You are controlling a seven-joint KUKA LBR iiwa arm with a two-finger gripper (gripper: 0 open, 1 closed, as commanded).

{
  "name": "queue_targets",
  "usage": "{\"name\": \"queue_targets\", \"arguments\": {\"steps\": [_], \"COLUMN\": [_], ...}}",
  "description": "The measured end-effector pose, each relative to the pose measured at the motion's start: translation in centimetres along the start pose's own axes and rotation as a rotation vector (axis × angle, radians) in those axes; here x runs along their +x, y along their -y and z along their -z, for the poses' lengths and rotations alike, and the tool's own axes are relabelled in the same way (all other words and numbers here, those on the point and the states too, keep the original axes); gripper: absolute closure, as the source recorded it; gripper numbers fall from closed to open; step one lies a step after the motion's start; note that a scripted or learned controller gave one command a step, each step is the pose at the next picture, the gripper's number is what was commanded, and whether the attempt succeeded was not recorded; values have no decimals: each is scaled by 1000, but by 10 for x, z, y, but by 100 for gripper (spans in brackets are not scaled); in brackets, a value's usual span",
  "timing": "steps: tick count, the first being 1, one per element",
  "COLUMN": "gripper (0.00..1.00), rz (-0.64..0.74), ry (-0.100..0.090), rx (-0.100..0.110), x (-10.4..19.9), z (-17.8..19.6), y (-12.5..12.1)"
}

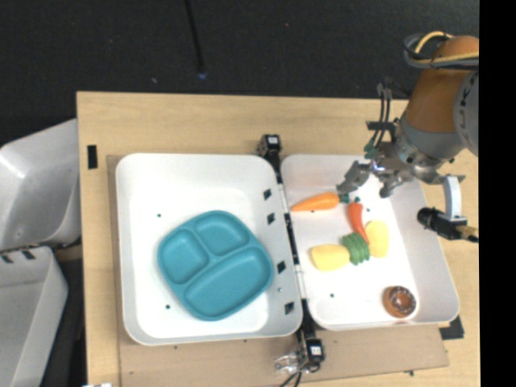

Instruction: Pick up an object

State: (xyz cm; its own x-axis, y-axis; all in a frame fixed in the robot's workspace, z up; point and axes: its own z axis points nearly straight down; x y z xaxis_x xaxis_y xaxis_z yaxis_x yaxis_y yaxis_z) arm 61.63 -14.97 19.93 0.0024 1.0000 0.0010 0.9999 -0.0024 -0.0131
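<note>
Two-finger gripper [370, 182] hangs with fingers spread, nothing held, just above a small orange plastic carrot [315, 203] lying sideways in the right white bin [427, 285].

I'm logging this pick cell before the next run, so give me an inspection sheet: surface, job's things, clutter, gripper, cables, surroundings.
Surface: wooden bench bearing a left bin and a right bin.
Job's things: in the right bin, an orange carrot, a red-and-green carrot, two yellow pieces, a brown doughnut.
Clutter: blue divided plate in the left bin.
Gripper: gripper open above the right bin's far end, holding nothing.
Cables: black cable beyond the bench.
Surroundings: white object at left.
</note>
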Motion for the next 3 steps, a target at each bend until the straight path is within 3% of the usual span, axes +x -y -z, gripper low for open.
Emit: {"name": "queue_targets", "arguments": {"steps": [1,3], "gripper": [0,0], "rz": [3,2], "ry": [2,3], "rx": [-14,-11], "x": [0,-3], "z": [9,-94], "y": [-3,-13]}}
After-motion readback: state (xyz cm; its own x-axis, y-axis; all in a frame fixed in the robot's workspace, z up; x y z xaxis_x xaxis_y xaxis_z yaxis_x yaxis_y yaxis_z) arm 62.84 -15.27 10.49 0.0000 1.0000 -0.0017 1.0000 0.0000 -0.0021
